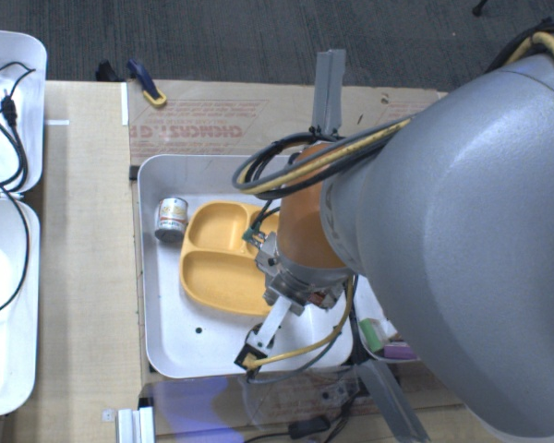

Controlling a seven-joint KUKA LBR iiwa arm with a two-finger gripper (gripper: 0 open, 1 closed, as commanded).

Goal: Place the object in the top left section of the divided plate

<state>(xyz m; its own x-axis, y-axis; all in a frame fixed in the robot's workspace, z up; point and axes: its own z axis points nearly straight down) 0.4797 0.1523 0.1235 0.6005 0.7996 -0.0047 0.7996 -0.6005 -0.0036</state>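
Tin can is sitting on the floor of the right white bin. It is just beside the left rim of the yellow divided plate and outside its top left section. Nearest the camera, a green and purple item is lying by the bin's right corner. The tool is hanging over the plate's right part beneath the grey arm; I cannot tell whether it is open. Farther back, a blue and yellow object is lying at the desk's far edge.
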